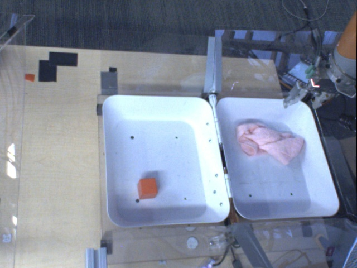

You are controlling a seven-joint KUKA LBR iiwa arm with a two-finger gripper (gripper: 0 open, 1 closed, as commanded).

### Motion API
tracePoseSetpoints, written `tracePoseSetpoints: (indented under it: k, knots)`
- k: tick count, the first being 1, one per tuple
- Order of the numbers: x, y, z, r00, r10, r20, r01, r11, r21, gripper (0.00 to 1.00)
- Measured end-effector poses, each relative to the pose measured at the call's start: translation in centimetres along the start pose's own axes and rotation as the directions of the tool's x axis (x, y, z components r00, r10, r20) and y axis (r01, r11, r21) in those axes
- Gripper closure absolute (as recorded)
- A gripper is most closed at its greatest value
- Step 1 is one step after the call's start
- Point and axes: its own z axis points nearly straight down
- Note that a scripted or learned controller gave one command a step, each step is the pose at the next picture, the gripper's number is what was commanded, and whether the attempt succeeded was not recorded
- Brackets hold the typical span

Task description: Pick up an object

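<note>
I am hovering my fingers [301, 94] over the right bin's [329, 205] far right corner, gripping nothing; I cannot tell their spread. Cloth [270, 141] and block [148, 188] are lying untouched.

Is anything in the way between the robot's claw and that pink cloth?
Nothing visible is. The gripper hangs over the right bin's far right corner, and the crumpled pink cloth lies alone in that bin. The orange block sits in the left bin.
</note>
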Motion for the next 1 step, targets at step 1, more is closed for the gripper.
tracePoseSetpoints:
  k: [1]
  knots:
    - [0.03, -1.99, 12.59, 0.999, -0.047, 0.000, 0.047, 0.999, 0.000, 0.00]
